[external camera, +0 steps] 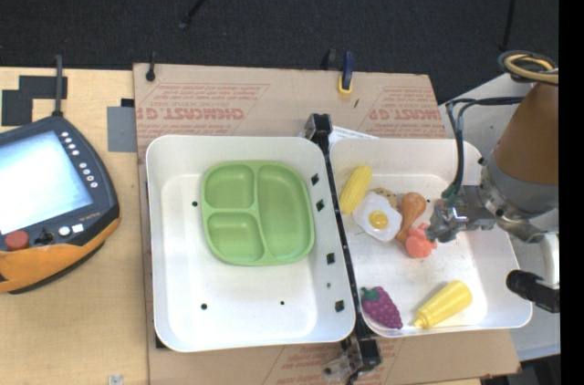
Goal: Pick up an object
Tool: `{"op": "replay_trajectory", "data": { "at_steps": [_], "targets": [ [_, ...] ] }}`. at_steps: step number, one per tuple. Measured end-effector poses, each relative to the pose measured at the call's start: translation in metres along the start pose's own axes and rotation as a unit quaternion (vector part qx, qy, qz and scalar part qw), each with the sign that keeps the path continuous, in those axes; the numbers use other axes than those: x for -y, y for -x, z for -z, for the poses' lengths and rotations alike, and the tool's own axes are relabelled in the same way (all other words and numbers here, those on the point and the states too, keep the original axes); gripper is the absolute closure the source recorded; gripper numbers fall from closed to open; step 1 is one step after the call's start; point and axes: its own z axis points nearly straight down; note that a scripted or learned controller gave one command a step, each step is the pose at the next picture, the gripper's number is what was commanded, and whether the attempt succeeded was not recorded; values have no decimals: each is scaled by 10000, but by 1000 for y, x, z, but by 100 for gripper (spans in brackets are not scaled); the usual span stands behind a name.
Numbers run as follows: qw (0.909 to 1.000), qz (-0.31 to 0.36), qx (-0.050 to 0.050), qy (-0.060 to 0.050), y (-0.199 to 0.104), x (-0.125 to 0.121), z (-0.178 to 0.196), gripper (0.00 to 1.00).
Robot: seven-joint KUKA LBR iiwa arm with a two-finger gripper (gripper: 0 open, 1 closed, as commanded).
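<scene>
One gripper (444, 223) low in right bin (493, 301), touching red toy (419, 244), finger state unclear

I see two shallow white plastic bins (173, 192), smooth and a bit shiny. A light green plastic plate with three sections (257, 213) looks smooth and matt. The toy food looks like plastic: a yellow corn cob (355, 188), a glossy fried egg (378, 218), a purple bunch of grapes (382, 308). Brown cardboard with red print (228, 105) looks dull and papery.
</scene>
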Motion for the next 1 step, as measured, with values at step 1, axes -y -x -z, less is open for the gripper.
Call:
{"op": "replay_trajectory", "data": {
  "at_steps": [1],
  "targets": [
    [10000,5,2,6,-42,-33,2,100]
  ]
}}
